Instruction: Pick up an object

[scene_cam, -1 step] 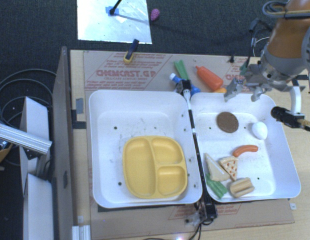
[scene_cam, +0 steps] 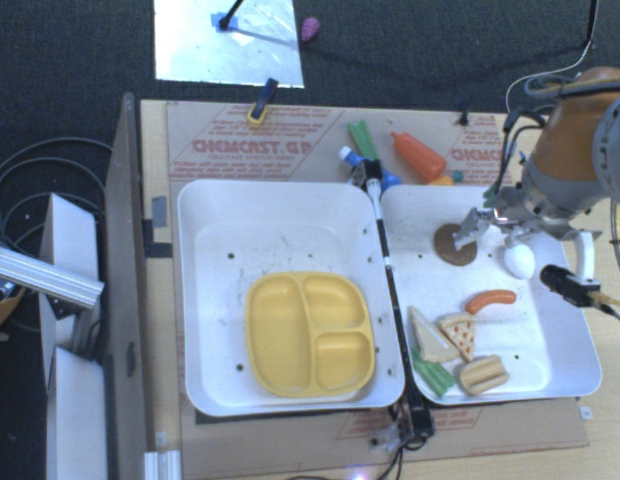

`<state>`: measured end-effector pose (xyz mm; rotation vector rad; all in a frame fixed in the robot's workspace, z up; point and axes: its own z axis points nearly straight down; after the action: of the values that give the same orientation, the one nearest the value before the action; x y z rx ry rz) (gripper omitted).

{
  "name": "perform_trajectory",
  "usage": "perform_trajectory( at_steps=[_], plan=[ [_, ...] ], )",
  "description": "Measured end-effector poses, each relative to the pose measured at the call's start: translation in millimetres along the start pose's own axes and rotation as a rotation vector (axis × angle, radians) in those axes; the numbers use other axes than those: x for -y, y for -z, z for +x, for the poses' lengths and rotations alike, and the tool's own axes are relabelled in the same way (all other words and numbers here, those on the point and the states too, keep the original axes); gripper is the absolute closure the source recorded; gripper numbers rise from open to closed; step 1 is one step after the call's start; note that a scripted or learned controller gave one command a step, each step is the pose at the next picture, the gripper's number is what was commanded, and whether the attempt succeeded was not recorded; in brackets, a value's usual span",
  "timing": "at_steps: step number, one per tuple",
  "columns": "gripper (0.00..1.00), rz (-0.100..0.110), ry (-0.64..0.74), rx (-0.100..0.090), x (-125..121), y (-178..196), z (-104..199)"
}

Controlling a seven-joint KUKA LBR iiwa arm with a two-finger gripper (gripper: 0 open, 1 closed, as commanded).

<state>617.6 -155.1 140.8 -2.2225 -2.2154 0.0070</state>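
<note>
A: Nearest the camera, what lies in the right bin (scene_cam: 580,373)?

B: At its near edge, a bread roll (scene_cam: 484,373) beside a green pod (scene_cam: 433,376). Just behind these, a pale wedge (scene_cam: 431,337) touches a pizza slice (scene_cam: 458,334).

A: And in the left bin (scene_cam: 215,228)?

B: A yellow divided tray (scene_cam: 310,334), three compartments, lying flat in the near half (the largest compartment is on the left).

A: Moving farther back on the right?

B: An orange sausage (scene_cam: 490,300) lies near the bin's middle, apart from the pizza slice. Beyond it, a white egg (scene_cam: 518,260) and a brown disc (scene_cam: 454,245) rest toward the far side, the disc left of the egg.

A: Where is the end effector?

B: The end effector (scene_cam: 498,224) hangs over the far part of the right bin, between disc and egg, below the arm's orange band (scene_cam: 580,138). One finger (scene_cam: 471,229) reaches down beside the disc. The fingers appear spread, with nothing visibly between them; whether the finger touches the disc cannot be told.

A: And beyond the bins?

B: On the bench (scene_cam: 290,143), just behind the bins' shared rim, a green stick (scene_cam: 361,138), a blue piece (scene_cam: 352,155) and an orange carrot (scene_cam: 418,156). Farther left, a yellow-tipped tool (scene_cam: 260,105). Farthest, on the dark floor, a shiny sheet (scene_cam: 226,26) and a purple object (scene_cam: 310,29).
</note>
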Motion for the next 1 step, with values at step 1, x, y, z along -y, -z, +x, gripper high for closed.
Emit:
perform_trajectory(
  at_steps=[1],
  plan=[
    [0.0, -0.007, 0.009, 0.0, -27.0, -58.5, 16.5]
  ],
)
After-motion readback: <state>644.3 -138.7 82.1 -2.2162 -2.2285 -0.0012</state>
